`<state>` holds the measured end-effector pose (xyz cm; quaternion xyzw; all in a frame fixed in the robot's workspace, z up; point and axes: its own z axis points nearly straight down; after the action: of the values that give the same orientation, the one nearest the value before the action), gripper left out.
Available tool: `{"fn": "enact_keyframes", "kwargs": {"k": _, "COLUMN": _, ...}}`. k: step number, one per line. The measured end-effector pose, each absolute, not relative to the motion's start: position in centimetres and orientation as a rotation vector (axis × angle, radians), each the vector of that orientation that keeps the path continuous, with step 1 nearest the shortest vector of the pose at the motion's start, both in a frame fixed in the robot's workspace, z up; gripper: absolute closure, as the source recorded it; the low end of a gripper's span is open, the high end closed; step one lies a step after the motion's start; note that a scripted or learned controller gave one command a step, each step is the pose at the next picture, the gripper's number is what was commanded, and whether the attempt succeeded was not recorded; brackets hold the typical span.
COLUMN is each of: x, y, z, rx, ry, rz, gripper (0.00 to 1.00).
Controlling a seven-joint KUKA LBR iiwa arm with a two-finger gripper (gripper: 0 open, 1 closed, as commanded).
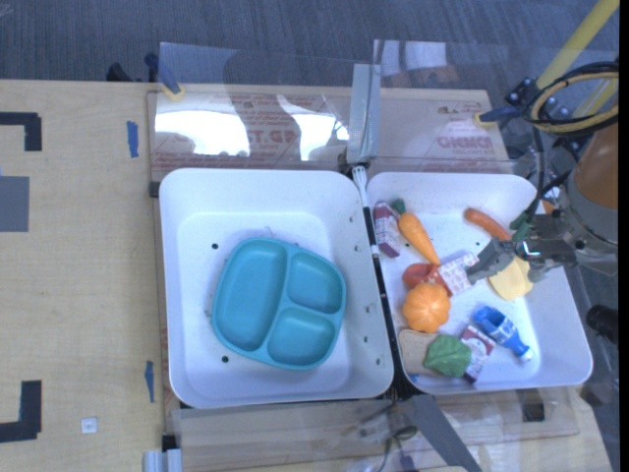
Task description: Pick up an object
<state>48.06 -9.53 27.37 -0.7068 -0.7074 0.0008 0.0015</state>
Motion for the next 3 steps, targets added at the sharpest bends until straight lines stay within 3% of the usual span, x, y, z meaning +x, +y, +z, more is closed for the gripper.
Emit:
{"fn": "enact_keyframes", "kwargs": {"k": 1, "x": 56.3, "y": -4.6, "z": 18.1, "rx": -2.256, "ry": -2.178, "rz": 0.007, "gripper": 0.00}}
{"fn": "enact_keyframes", "kwargs": {"k": 2, "x": 60.5, "y": -7.1, "z": 18.4, "rx": -2.252, "ry": -2.191, "rz": 0.000, "gripper": 0.00}}
{"fn": "enact_keyframes", "kwargs": {"k": 3, "x": 62.8, "y": -9.6, "z": 8.8, "rx": -2.339, "ry": -2.102, "rz": -0.006, "gripper": 0.00}}
